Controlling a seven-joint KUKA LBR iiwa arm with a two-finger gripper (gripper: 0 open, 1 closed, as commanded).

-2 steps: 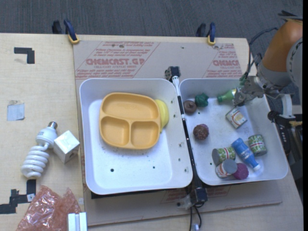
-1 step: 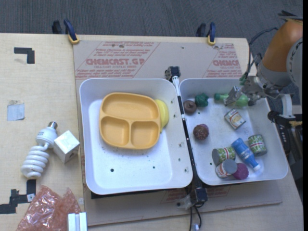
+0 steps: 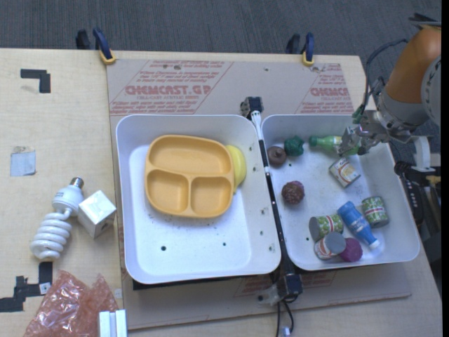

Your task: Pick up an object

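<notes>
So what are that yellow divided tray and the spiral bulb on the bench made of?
The yellow divided tray looks like moulded plastic: one even colour, soft matte sheen, rounded compartments. The spiral bulb seems to be white glass tubing on a white plastic base with a metal screw cap, though glass is a guess.

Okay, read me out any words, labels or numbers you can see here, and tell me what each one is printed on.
"CHEMCAST G P", red print, repeated on the brown sheet under the bins; the smaller lines beneath are blurred.
A partial "CHEMCA" shows on the same sheet near its right end.
Labels on the small cans and the blue bottle in the right bin are too small to read.
</notes>
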